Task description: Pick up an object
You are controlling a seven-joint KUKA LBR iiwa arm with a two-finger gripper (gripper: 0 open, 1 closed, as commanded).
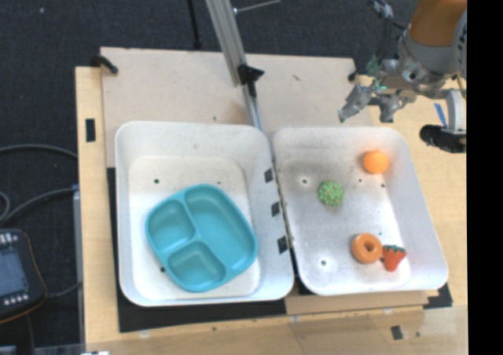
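The right bin [409, 188] holds an orange ball [376, 162] near its far right corner, a green bumpy ball [331, 193] in the middle, and an orange donut [366, 248] beside a small red strawberry [394, 257] at the near right. My gripper [368, 104] hangs above the bin's far rim, up and left of the orange ball, apart from every object. Its two fingers are spread, with nothing between them.
The left bin [134, 149] holds a teal divided plate [201, 236]. A slanted metal post [224, 20] rises from the bench behind the seam between the bins. Cables trail off the bench at the left.
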